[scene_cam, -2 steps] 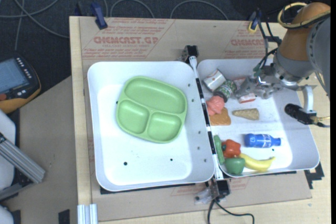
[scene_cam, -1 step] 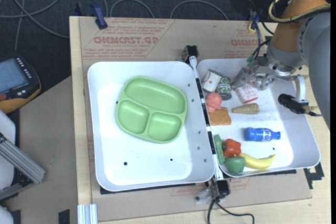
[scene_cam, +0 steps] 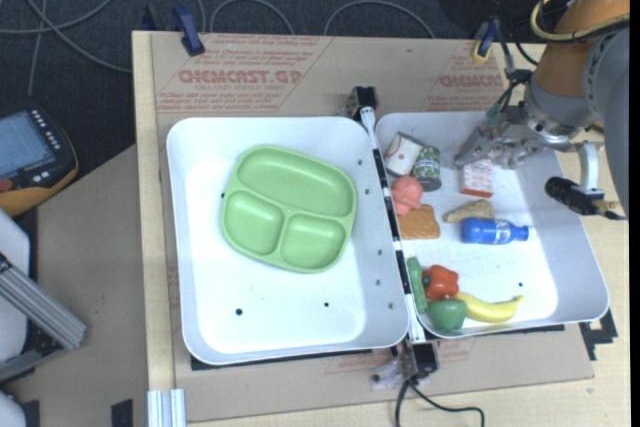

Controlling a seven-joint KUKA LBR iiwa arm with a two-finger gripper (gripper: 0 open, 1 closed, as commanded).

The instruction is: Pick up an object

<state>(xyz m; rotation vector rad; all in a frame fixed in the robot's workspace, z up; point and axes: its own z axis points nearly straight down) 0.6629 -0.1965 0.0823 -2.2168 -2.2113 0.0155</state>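
Note:
My gripper (scene_cam: 495,151) hangs low over the back of the right bin (scene_cam: 570,265), and its fingers look spread open with nothing between them. A small red and white carton (scene_cam: 478,179) lies just in front of it, close to the left fingertip. Further forward lie a brown bread-like piece (scene_cam: 470,211) and a blue bottle (scene_cam: 492,232). To the left stand a white cup (scene_cam: 403,153) and a dark can (scene_cam: 428,167), with a pink item (scene_cam: 406,193) and an orange cracker (scene_cam: 420,222) in front of them.
A red pepper (scene_cam: 440,281), a green pepper (scene_cam: 446,314) and a banana (scene_cam: 490,308) crowd the right bin's front corner. The left bin (scene_cam: 200,255) holds a green divided plate (scene_cam: 290,208). A black divider (scene_cam: 385,205) runs between the bins.

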